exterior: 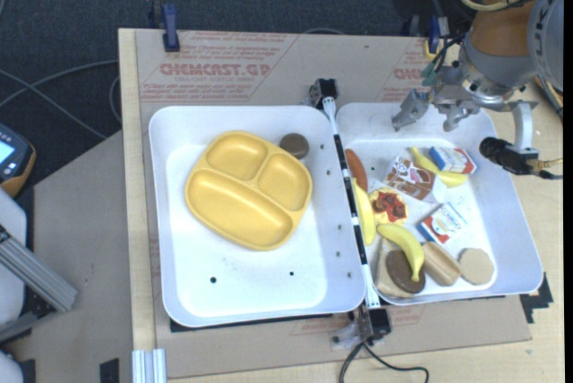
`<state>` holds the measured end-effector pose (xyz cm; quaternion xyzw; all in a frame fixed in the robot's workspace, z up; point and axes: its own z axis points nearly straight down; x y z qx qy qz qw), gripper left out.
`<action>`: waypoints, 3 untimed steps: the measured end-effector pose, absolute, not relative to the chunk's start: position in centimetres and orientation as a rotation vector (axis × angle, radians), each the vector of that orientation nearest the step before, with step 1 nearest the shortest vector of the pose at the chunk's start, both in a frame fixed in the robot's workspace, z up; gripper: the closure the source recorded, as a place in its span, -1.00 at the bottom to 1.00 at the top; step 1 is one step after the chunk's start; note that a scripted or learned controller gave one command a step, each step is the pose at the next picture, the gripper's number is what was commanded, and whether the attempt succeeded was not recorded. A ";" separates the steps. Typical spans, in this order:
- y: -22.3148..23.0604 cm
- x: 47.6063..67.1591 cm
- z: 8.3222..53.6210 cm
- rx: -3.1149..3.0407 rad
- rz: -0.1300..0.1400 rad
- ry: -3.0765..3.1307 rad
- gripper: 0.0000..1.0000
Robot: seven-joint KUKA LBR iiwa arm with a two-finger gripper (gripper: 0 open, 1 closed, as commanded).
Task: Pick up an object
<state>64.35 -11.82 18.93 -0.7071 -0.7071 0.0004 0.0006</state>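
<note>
Camera view puts your gripper point(434, 111) above the far rim of the right bin point(517, 234), fingers spread, nothing between them. Nearest below it, toward the camera, lie a small banana point(436, 165) and a red-and-white carton point(457, 161), touching each other. The banana's long axis runs slantwise, far-left to near-right. Past those sit a brown packet point(413, 178) and a larger banana point(403, 245) near the front. The left bin point(170, 220) holds a yellow tray point(249, 189), well apart from your gripper.
</note>
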 end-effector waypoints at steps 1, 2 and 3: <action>-15.7 62.4 15.8 -2.223 0.006 -2.215 -1.00; -18.8 62.3 9.0 -2.227 -0.003 -2.223 -1.00; -11.9 56.5 8.6 -2.216 0.000 -2.222 -1.00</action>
